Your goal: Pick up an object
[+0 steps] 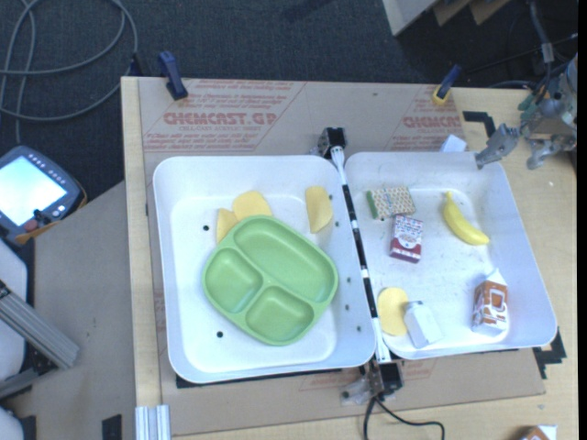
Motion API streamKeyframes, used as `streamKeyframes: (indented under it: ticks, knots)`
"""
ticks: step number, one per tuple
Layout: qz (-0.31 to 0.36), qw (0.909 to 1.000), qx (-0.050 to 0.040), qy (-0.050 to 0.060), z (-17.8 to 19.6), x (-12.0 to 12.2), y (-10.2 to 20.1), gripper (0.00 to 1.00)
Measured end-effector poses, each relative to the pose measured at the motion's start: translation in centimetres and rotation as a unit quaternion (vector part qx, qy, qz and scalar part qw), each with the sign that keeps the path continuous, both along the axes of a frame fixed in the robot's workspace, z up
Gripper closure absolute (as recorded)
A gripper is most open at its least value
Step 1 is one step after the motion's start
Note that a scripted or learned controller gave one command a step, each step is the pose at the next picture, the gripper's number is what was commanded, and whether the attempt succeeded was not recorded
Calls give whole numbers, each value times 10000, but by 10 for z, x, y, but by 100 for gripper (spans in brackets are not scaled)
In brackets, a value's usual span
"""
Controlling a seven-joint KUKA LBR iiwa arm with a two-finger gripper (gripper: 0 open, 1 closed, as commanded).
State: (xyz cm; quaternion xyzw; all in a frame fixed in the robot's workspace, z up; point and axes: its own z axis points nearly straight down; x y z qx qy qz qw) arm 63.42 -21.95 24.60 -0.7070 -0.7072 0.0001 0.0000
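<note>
My gripper (512, 149) hangs over the far right corner of the right bin (527, 246), its two fingers spread apart with nothing between them. Below it in that bin lie a yellow banana (463, 220), a red and white box (406, 238), a checkered packet (392, 200), a small orange and white carton (491, 302), a yellow disc (393, 310) and a grey block (420, 324). The banana is the closest of these to the gripper, a short way nearer and to the left.
The left bin (179, 246) holds a green divided plate (269, 278) with yellow pieces (240, 209) behind it and one more (318, 209) near the divider. Blue clamps (171, 73) grip the bench's far edge.
</note>
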Motion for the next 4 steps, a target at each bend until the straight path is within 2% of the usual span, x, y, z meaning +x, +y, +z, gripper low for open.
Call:
streamKeyframes:
  ticks: [1,2,3,4]
  knots:
    - [17,10000,44,22,-155,7,1,0]
    - [23,10000,7,-3,-143,9,-1,100]
    - [6,10000,9,4,-128,-4,71,100]
    - [3,10000,5,7,-128,-4,70,0]
